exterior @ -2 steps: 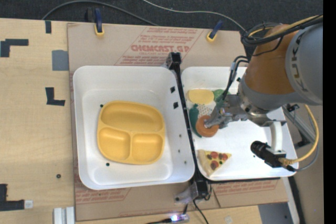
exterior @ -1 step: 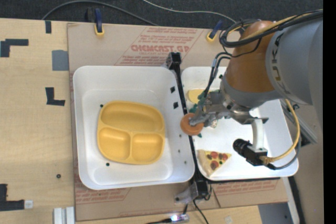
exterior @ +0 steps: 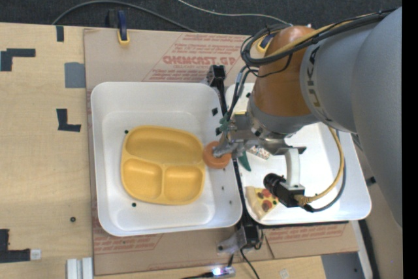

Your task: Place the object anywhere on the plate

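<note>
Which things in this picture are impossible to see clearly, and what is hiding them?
- Gripper, camera view: the wrist above covers the fingers, so open or shut cannot be told.
- Orange round object: partly under the gripper; whether it is held, or touches the yellow plate, is unclear.
- Right bin: the arm covers most of it.
- Pizza-slice toy: partly covered by a black part; details too small.

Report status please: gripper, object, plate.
Gripper at right rim of yellow three-compartment plastic plate, in left white bin. Small round orange object at the gripper, grasp unclear. Object not yet on the plate.
</note>
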Motion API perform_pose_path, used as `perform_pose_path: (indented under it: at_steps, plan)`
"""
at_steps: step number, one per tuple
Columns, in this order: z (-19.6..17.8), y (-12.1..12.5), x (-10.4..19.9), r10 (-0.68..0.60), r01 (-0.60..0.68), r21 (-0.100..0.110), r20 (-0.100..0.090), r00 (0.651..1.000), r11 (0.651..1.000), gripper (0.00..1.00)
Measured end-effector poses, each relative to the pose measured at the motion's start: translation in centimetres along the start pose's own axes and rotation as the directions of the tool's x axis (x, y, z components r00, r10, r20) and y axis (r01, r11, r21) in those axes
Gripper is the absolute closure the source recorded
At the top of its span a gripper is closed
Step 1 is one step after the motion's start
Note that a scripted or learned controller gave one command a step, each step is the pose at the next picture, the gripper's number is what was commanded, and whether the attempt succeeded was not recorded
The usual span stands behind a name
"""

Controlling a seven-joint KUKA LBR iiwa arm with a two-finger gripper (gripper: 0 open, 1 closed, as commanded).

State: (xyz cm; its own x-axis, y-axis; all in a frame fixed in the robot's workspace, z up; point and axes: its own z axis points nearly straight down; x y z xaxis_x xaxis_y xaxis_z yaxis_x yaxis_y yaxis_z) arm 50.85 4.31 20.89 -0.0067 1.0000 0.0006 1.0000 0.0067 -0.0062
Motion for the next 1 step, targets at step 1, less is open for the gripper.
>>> perform_pose_path:
  at_steps: [1]
  plan:
    - [-0.89, -0.94, 6.20, -0.003, 0.003, 0.000, 0.000, 1.000, 1.000, 1.00]
